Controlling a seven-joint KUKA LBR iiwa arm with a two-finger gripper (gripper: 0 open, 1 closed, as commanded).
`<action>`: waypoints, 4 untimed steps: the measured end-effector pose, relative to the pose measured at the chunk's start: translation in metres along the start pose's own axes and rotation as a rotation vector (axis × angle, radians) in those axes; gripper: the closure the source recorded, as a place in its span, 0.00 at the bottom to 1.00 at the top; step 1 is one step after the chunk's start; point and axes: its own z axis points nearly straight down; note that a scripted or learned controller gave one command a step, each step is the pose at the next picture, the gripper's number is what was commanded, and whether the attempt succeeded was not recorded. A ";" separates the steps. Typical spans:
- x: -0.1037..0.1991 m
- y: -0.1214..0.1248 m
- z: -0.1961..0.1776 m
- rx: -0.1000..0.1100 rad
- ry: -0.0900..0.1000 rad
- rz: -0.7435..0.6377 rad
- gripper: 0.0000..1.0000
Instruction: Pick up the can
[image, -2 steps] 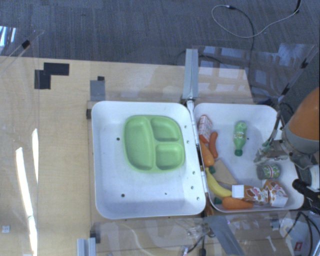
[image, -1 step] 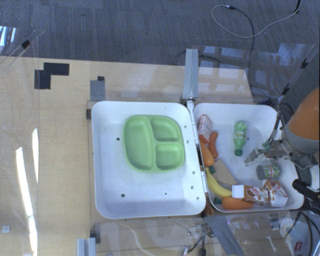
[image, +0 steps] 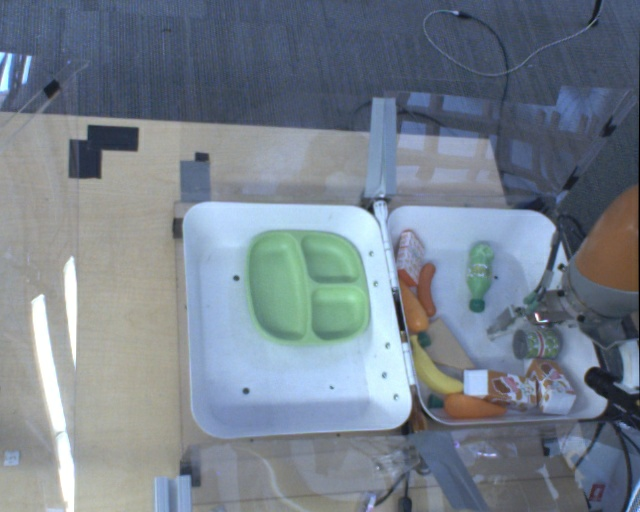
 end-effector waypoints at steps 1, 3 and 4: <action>0.001 0.002 -0.009 -0.002 0.001 -0.003 1.00; 0.002 -0.015 0.000 -0.002 0.000 0.021 0.00; 0.003 -0.013 -0.010 -0.004 0.001 0.017 1.00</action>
